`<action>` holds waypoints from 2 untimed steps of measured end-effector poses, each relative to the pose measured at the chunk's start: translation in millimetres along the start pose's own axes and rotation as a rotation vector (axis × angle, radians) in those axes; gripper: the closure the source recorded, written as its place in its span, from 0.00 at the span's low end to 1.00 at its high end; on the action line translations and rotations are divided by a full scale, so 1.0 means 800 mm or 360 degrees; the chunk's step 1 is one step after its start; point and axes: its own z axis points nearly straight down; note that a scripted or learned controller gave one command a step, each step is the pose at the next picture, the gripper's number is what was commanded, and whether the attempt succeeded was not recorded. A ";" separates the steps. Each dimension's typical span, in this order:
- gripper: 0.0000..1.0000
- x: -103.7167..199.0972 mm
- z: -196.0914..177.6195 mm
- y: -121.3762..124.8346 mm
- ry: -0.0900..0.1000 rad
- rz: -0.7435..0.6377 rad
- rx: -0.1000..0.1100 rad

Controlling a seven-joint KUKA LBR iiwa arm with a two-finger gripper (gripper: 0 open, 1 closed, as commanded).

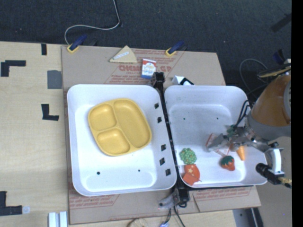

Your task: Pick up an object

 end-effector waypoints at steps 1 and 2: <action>0.00 0.053 0.008 0.106 -0.0019 0.0002 -0.0019; 0.00 0.105 0.010 0.201 -0.0017 0.0003 -0.0012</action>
